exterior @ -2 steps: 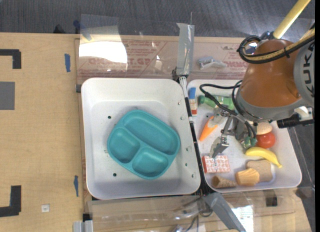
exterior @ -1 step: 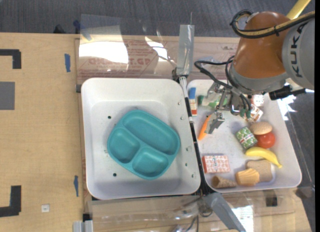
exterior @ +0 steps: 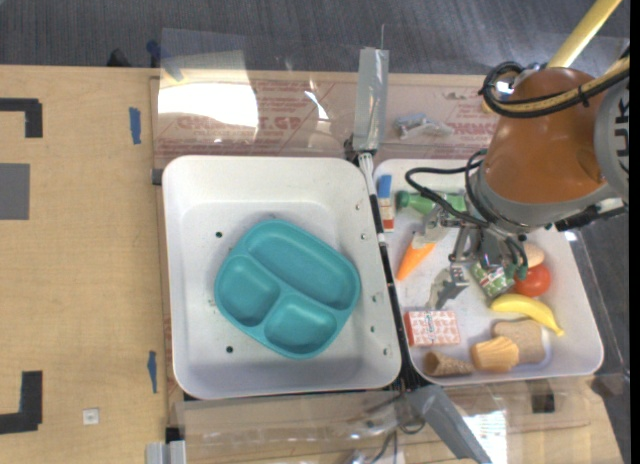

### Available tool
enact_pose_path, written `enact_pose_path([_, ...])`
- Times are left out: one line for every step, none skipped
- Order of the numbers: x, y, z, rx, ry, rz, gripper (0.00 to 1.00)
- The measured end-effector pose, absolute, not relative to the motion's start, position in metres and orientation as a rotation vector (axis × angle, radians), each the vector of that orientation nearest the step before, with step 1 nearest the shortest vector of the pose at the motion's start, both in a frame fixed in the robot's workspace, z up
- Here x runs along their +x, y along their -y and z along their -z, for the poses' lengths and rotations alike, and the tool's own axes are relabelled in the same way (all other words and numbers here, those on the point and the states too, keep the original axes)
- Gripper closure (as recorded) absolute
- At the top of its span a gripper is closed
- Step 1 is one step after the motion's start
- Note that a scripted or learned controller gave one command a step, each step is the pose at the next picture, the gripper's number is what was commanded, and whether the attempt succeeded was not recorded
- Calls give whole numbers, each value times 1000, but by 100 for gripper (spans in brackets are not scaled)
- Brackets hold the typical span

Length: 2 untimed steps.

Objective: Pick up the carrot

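Carrot (exterior: pixel 414 257) lies just left of your end effector (exterior: pixel 452 282), tip toward the bin wall. Finger state: can't tell. Shift left, straddle its thick middle, then descend.

— Any writing you can actually read?

— None. The clear film (exterior: pixel 250 112) taped to the surface beyond the bins carries red print, too blurred to make out.

— And near the jaws?

— Just below them lies a small packet (exterior: pixel 433 328) with a red-and-white pattern, perhaps lettering, illegible. Beside the jaws a green-and-red wrapper (exterior: pixel 494 279) bears marks far too small to read.
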<state>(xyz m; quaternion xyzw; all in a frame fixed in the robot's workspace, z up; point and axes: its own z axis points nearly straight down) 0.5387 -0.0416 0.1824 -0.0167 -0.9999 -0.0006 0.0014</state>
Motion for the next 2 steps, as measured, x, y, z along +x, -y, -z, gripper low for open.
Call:
enact_pose_path([594,112,-99,189,3134,2,0])
enact_pose_path([559,99,-90,59,3158,-3,0])
